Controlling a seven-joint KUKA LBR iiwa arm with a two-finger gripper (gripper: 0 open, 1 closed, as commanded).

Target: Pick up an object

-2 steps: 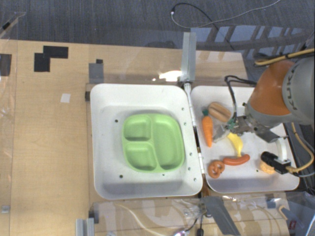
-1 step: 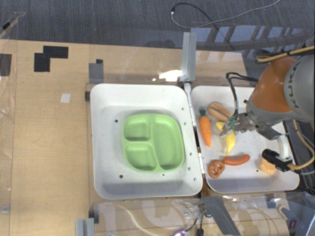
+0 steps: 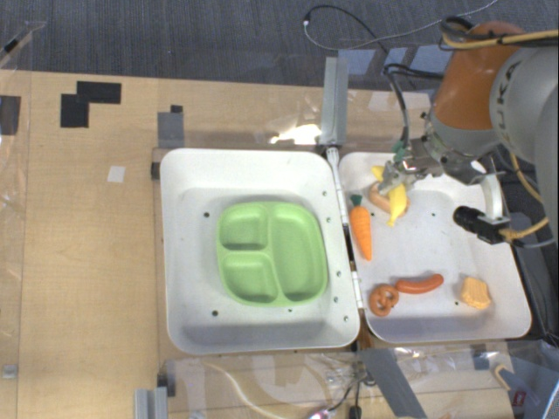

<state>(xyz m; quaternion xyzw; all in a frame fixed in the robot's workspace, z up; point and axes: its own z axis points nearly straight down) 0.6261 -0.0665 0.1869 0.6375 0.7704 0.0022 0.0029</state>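
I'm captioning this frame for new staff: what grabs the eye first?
The bright green tray in the left bin stands out most. In the right bin toy foods lie scattered: a carrot, a sausage, a banana under the gripper.

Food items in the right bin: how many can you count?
5, perhaps more: a carrot by the left wall, a banana at the back under the gripper, a sausage, a small pretzel beside it, a tan chunk front right. Something pinkish behind the banana is partly hidden.
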